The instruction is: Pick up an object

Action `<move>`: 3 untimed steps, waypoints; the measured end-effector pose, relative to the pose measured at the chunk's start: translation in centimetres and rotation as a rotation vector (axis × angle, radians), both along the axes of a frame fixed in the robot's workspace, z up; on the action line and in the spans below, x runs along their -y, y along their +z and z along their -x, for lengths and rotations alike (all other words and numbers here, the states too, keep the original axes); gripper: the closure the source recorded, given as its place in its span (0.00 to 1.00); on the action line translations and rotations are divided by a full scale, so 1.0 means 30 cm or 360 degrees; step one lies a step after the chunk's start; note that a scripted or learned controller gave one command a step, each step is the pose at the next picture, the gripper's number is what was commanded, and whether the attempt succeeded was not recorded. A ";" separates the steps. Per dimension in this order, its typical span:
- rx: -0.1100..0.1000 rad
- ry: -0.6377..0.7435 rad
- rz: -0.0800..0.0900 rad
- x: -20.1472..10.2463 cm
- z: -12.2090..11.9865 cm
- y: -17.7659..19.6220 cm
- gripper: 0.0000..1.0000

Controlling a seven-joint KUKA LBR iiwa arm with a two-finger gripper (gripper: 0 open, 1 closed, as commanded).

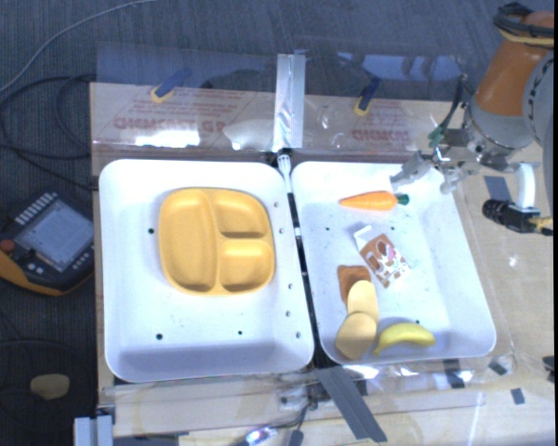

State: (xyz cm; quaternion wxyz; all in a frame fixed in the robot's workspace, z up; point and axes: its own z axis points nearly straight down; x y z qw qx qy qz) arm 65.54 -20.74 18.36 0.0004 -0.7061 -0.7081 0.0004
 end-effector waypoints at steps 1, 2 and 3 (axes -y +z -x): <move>0.0014 0.0168 0.0007 -0.150 0.129 -0.317 0.00; 0.0014 0.0124 0.0008 -0.094 0.262 -0.316 0.00; 0.0021 0.0125 0.0010 -0.093 0.257 -0.282 1.00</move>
